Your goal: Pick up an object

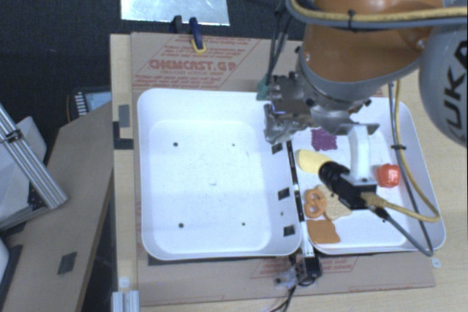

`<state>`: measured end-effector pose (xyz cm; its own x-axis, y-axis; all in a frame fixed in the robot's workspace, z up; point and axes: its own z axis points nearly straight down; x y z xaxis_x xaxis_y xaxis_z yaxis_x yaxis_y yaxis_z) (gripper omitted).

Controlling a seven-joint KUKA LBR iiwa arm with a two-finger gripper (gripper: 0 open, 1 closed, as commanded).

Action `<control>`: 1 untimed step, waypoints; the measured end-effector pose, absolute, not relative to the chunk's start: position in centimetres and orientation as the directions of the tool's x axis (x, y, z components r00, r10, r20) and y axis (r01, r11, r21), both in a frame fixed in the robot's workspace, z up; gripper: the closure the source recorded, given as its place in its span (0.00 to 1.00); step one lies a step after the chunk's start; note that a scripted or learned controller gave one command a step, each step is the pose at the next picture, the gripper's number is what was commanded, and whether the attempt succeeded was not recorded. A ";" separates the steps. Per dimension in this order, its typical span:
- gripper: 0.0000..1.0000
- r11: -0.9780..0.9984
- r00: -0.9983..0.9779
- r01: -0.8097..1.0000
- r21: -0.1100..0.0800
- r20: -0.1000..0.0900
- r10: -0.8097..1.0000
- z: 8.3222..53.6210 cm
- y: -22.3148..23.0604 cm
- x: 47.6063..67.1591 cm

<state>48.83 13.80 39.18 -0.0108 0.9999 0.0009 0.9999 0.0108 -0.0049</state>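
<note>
- The left bin [208,172] offers open floor out to its raised rim.
- The arm [365,18] looms over the right bin [413,150]; the gripper [281,129] hangs near the divider, its state unclear.

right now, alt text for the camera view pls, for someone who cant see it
A grey arm with an orange band reaches in from the right, its gripper low over the right bin beside the divider. Near it lie a purple piece, a yellow piece, a pretzel and a red-orange piece.
</note>
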 end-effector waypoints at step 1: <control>1.00 0.008 -0.008 1.000 0.012 0.006 1.000 49.0 17.4 48.7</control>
